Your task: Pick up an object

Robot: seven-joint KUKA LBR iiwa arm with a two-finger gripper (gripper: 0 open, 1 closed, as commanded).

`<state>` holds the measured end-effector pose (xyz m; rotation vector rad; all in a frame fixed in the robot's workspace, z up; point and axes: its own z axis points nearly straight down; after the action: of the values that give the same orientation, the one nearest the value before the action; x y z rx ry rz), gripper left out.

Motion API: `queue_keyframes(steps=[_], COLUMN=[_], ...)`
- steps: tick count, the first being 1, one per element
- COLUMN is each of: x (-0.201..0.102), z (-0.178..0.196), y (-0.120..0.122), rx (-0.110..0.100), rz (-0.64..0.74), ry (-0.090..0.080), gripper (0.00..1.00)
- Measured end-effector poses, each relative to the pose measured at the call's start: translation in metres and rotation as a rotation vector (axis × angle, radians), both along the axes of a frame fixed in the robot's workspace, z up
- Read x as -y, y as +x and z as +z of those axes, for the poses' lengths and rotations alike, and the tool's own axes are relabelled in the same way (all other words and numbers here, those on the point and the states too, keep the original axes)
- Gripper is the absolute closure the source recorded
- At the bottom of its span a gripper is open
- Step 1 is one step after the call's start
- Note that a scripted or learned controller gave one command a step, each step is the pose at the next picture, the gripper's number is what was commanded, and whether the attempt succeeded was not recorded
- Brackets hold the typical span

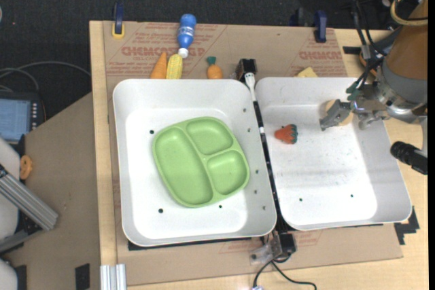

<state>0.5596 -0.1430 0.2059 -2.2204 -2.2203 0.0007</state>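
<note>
A small red strawberry toy with a green top [286, 134] lies on the floor of the right white bin [326, 200], near its left wall. My gripper [351, 117] hangs over the upper right part of that bin, to the right of the strawberry and apart from it. Its fingers [331, 115] stand open with only the bin floor between them. The grey arm with its orange band [411, 54] comes in from the right edge. In the left white bin [136, 146] lies a green plate with three compartments [200, 161].
Behind the bins on the brown board lie a blue-and-white bottle [185, 33], a corn cob [175, 66], an orange carrot [158, 67], a smaller carrot [214, 70] and a yellow piece [307, 73]. A black clamp [246, 68] sits between the bins' far corners.
</note>
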Motion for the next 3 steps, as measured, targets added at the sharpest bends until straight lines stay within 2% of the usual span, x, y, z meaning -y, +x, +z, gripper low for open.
queue_keyframes(steps=[1,2,3], x=[-0.033,-0.030,-0.042], z=[-0.128,-0.110,0.000], y=[0.068,0.067,0.031], rx=[0.002,0.006,0.008], rz=[0.005,0.001,0.001], ry=[0.000,-0.002,-0.002], gripper=[0.00,1.00,1.00])
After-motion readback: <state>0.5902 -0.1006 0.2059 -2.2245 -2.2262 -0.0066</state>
